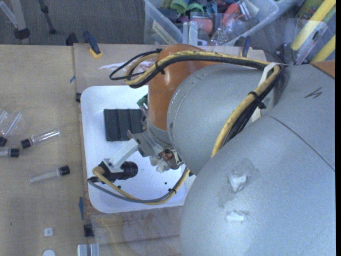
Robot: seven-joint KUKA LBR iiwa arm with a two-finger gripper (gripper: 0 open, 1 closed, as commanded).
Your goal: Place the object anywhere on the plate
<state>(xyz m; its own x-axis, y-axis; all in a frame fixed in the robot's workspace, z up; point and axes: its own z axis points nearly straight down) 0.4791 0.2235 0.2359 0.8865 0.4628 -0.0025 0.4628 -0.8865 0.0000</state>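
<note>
Arm (256, 143) looms closest | gripper (162, 159) low over bin (96, 97), whether clenched or released I cannot tell | block (123, 124) lies flat just left of it | I judge it stiff, light, ribbed; pinch across shorter span

Pale wooden bench (37, 79), grey floor (96, 9)

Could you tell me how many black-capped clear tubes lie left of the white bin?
3: the upper tube, the left-edge tube, the lower tube. Others may be cut off at the picture's left edge.
</note>
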